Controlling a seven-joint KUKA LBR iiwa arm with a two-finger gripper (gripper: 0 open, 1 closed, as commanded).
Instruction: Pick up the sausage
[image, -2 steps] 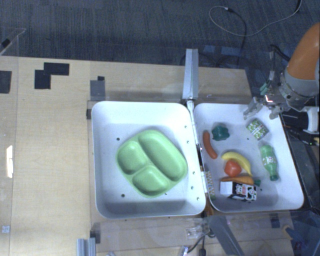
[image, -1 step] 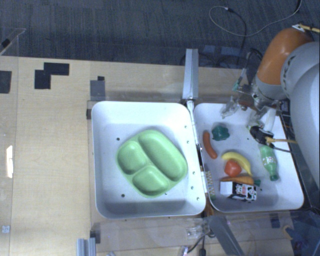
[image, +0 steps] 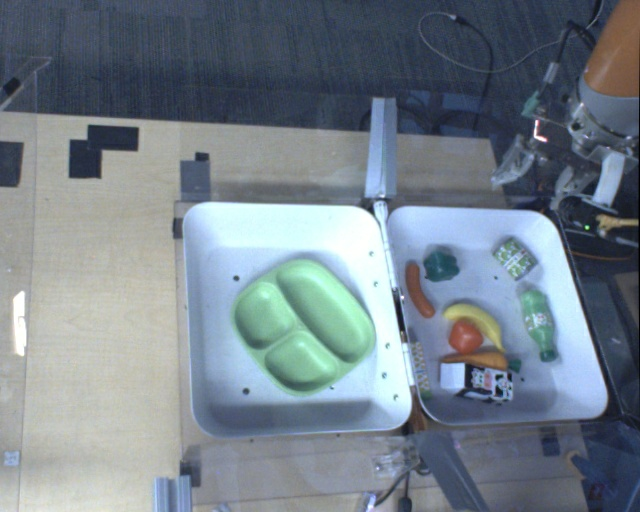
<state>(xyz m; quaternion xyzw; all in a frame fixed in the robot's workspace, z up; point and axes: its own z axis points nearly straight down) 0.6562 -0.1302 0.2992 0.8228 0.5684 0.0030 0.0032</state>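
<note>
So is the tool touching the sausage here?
Apart. The camera view shows the tool above the right bin's far corner, with the sausage lying near that bin's left wall.

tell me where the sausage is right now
The sausage lies in the right bin, near its left wall, just left of and below the green pepper and up-left of the banana.
</note>
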